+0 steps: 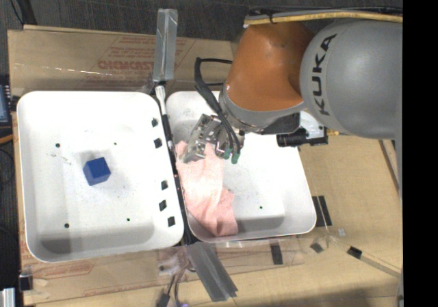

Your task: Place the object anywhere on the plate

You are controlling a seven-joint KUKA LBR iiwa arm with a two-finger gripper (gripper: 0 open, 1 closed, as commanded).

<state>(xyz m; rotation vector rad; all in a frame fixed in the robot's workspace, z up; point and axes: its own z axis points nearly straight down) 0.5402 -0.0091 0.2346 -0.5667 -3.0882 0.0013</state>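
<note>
The tool (213,140) hovers over a pink cloth (207,189) in the right bin (294,193); whether it is clenched is unclear. A blue cube (97,170) sits in the left bin (41,135).

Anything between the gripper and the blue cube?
Yes. The gripper hangs over the pink cloth in the right bin; the blue cube lies in the left bin. The two bins' adjoining walls stand between them; nothing else visible does.

One fixed cam above bench, slanted look down, both bins (89,244) in frame, arm (328,73) entering from right
</note>
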